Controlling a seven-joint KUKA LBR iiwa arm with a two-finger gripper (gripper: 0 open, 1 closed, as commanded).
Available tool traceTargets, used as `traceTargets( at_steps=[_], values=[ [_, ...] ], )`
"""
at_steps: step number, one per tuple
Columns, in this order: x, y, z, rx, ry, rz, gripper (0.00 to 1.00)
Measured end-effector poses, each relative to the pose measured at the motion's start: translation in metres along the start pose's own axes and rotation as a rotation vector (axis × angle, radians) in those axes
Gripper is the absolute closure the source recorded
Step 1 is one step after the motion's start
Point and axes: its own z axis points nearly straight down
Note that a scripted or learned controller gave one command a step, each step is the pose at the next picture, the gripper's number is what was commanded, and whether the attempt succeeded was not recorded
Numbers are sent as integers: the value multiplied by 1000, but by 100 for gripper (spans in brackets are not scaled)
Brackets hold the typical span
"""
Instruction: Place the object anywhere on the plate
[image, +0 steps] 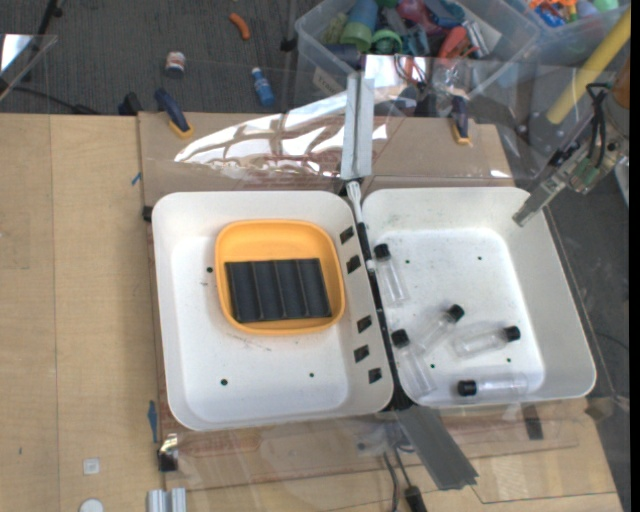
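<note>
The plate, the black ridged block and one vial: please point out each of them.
plate (232, 243): camera view, bare orange rim at upper left.
black ridged block (278, 289): camera view, middle of its top.
vial (487, 340): camera view, clear body, right bin.

An orange plate (280, 243) holding a ribbed black insert lies flat in the left bin, while about five clear vials (485, 339) with black caps, hard to count against the white, lie on their sides in the right bin's near half.
</note>
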Motion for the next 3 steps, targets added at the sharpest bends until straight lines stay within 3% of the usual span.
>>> traceTargets(
  at_steps=[3],
  values=[
    [3,-4,-1,0,1,-213,0]
  ],
)
